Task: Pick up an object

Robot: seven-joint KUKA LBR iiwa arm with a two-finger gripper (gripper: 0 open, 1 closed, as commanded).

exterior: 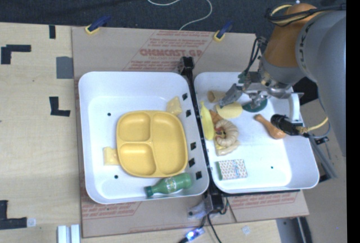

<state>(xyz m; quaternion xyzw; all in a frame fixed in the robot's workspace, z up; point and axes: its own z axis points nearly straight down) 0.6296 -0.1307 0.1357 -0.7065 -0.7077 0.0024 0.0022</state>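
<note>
The gripper hangs low in the right bin, just above a yellow lemon-like object near the far left corner, probably to grasp it. I cannot tell its state.

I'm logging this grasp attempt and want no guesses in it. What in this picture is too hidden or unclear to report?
- Gripper, camera view: whether its jaws are open or closed on anything is too small and cluttered to tell.
- Pale yellow pieces beside the yellow divided plate: partly hidden under its rim, so unidentifiable.
- Green bottle: label too small to read.
- Small patterned packet: print too fine to read.
</note>
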